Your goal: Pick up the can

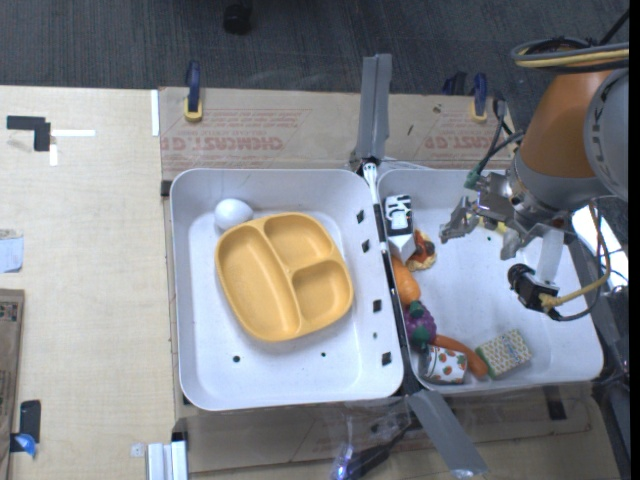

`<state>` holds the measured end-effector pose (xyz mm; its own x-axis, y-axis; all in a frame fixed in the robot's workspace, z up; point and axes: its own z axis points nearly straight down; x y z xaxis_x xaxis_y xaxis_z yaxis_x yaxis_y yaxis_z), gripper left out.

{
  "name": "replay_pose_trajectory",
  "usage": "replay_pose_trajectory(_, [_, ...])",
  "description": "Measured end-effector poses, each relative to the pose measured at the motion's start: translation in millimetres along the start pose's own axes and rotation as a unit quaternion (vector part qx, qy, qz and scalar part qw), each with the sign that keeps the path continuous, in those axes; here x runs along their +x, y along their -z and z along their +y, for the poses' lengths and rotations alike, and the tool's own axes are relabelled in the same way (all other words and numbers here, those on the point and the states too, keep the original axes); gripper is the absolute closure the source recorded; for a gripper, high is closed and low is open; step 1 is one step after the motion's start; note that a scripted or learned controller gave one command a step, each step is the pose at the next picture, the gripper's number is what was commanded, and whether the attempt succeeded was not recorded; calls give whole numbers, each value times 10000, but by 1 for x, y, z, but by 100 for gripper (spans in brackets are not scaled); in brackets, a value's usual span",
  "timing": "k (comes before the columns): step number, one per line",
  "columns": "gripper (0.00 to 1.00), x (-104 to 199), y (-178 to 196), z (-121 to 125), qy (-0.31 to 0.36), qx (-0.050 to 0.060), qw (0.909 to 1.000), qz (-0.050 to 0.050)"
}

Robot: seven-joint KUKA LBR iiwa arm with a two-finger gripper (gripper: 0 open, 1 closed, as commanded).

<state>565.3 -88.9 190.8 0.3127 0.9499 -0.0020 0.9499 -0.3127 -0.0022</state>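
The can (446,366) is small, with a red and white label, and lies in the front left corner of the right bin (560,363). My gripper (478,236) hangs over the back half of that bin, well behind the can and to its right. Its fingers (452,228) are spread open with only bare bin floor between them. The grey arm with its orange band (560,118) comes in from the right.
Along the right bin's left wall lie a black and white item (398,213), a doughnut-like toy (421,254), an orange (405,283), purple grapes (420,321) and a carrot (458,347). A patterned block (503,353) sits right of the can. The left bin (200,358) holds a yellow divided plate (283,275) and a white ball (233,211).
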Motion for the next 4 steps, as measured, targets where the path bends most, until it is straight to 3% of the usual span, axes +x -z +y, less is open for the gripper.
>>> replay_pose_trajectory(1, [0, -83, -57, -16, 352, 8, 9994, 1])
replay_pose_trajectory(2, [0, -136, -100, -34, -4, 41, 10000, 76])
replay_pose_trajectory(3, [0, -83, -100, 29, -218, -3, 9998, 5])
replay_pose_trajectory(4, [0, -20, -43, 55, 341, -9, 9994, 1])
